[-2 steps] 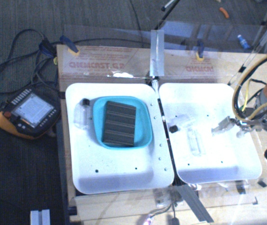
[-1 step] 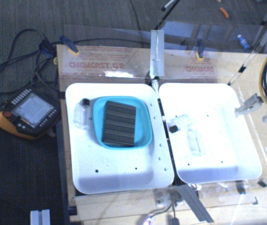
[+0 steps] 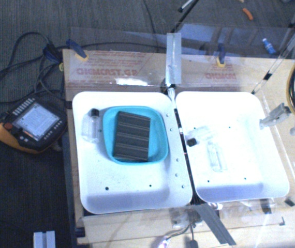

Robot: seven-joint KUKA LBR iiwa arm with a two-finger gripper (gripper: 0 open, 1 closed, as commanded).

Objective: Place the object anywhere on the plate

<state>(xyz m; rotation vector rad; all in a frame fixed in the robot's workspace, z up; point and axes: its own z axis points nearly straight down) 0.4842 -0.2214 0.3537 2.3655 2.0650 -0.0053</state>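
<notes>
A blue plate [image 3: 160, 143] lies in the left white bin [image 3: 132, 195]. A dark grey ribbed block [image 3: 132, 136] rests flat on the plate, near its middle. My gripper [image 3: 276, 115] hovers at the right edge of the right bin [image 3: 240, 185], far from the plate, with only a pale grey part of it showing. Nothing can be seen held in it.
A small clear bottle with a black cap [image 3: 91, 123] lies in the left bin just left of the plate. In the right bin lie two clear bottles, one with a black cap [image 3: 196, 138] near the divider and another [image 3: 215, 156] beside it. A pendant [image 3: 31, 124] sits left of the bench.
</notes>
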